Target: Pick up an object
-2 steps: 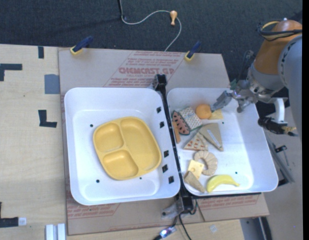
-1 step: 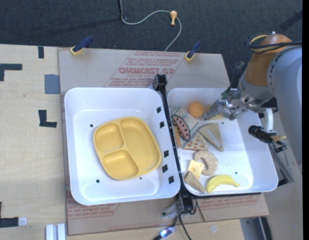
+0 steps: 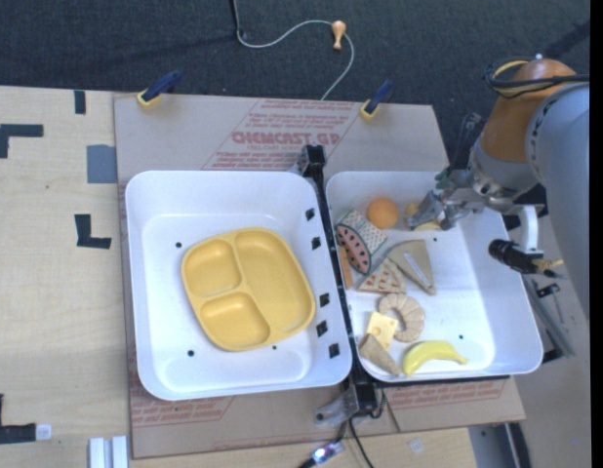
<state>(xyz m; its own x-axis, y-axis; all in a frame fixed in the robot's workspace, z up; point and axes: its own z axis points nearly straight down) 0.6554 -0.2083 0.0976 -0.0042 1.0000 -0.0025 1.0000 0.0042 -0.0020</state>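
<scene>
1. Camera view, left side: your left bin (image 3: 150, 291) has a yellow tray (image 3: 248, 289) with three sections lying flat in it, a bit toward the bin's middle.
2. Right bin (image 3: 497, 310) is where all the small stuff is: an orange (image 3: 382, 213) near the far end, a melon slice (image 3: 354, 243) by the divider, a pizza slice (image 3: 382, 281) and a grey wedge (image 3: 416, 264) mid-bin, a tan curled piece (image 3: 406, 313) below those, and a banana (image 3: 433, 356) at the near edge.
3. Your arm (image 3: 521, 125) comes in from the right, orange band up top.
4. The gripper (image 3: 430, 213) sits low over the far part of the right bin, just right of the orange. Can't tell if it's apart or together, too blurry there.
</scene>
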